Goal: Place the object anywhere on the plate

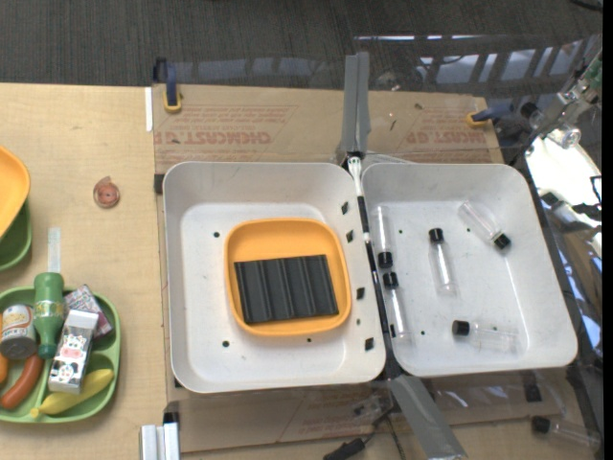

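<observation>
Since the dark ridged block (287,288) is seen lying flat on the orange plate (283,238) in the left bin (196,286), the job is judged done. How the gripper is set cannot be told.

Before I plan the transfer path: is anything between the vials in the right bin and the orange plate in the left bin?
Only the two bins' adjoining walls separate them. The vials lie in the right bin; the orange plate already carries a dark ribbed block.
</observation>
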You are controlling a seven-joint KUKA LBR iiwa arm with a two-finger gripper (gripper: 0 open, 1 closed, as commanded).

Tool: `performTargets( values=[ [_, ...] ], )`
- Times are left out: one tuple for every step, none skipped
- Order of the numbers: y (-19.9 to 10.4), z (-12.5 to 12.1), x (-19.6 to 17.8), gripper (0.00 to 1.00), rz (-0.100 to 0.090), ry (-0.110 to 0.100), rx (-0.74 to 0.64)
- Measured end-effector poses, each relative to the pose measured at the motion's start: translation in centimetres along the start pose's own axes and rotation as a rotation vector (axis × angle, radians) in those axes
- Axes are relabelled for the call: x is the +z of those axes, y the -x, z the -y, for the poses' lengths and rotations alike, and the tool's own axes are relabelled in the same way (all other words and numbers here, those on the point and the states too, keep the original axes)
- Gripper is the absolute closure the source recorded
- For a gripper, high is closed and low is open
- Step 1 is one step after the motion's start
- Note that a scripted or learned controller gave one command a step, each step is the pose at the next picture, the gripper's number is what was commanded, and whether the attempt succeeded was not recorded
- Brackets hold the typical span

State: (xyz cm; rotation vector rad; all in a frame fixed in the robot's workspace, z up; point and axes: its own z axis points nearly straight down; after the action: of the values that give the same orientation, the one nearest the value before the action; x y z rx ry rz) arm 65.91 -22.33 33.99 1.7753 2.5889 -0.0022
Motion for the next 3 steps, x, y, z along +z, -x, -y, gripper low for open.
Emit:
performTargets(
  values=[
    [-0.10,-0.13,-10.17,1.00,0.000,0.000,-0.152],
    [-0.05,-0.10,-10.13,1.00,-0.001,0.001,-0.559],
    [-0.53,0.51,-10.20,1.00,-0.001,0.003,-0.930]
  ],
)
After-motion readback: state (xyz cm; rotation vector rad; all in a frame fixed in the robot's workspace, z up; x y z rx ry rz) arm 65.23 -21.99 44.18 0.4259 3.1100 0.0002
